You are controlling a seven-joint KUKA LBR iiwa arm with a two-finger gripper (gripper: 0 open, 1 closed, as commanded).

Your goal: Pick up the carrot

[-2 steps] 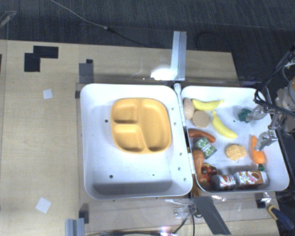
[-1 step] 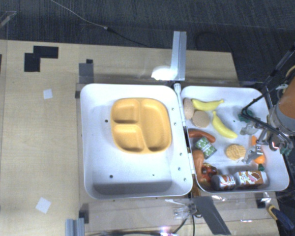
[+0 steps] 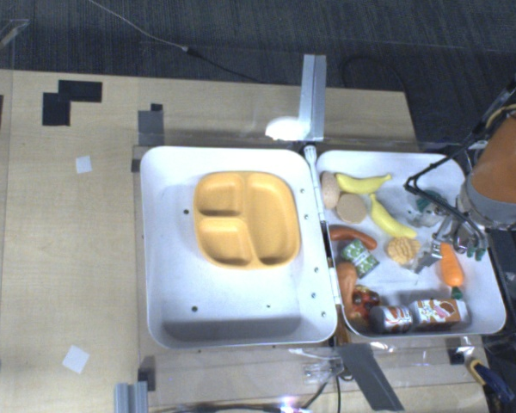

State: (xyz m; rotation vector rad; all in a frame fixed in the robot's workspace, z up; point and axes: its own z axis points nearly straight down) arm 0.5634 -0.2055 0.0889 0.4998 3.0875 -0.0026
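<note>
The carrot [image 3: 451,268] is a short orange piece lying near the right wall of the right bin [image 3: 497,315]. My gripper [image 3: 439,249] hangs low over that bin, right at the carrot's upper left end and touching or nearly touching it. The carrot rests on the bin floor, and nothing shows it lifted. The arm's orange band [image 3: 509,166] stands above the gripper, at the right edge of the view.
The right bin also holds two bananas [image 3: 362,181] [image 3: 392,220], a round brown bun [image 3: 351,207], a waffle-like cookie [image 3: 402,249], a sausage [image 3: 353,236], a green packet [image 3: 359,258], another orange vegetable [image 3: 347,280] and bottles [image 3: 417,314]. A yellow divided plate [image 3: 245,218] sits in the left bin [image 3: 168,317].
</note>
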